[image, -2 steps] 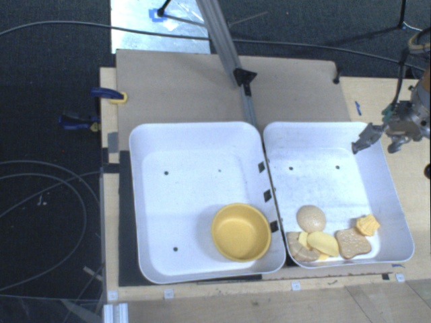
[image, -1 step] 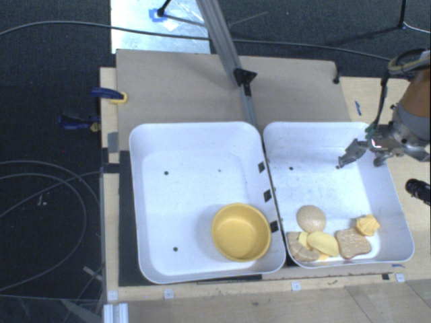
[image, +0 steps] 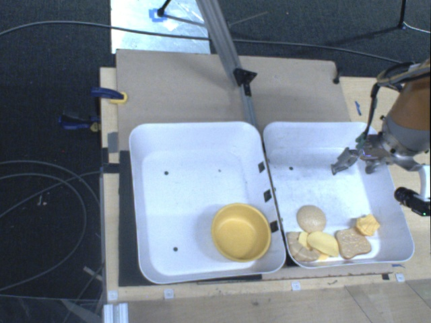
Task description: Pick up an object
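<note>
Nearest us: toy food cluster (image: 330, 237) at the right bin's (image: 296, 147) front edge. We note the gripper (image: 345, 161) hovers above the bin's rear, fingers spread, empty; targets lie toward us, slightly left.

Robotics lab, clamped test bench (image: 175, 86), white bins (image: 195, 147), floor cables (image: 47, 180), tripod leg (image: 219, 25)

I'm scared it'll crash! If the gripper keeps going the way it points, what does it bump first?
Probably just the bare floor of the right bin. The gripper points left and down; depth is hard to judge.
</note>
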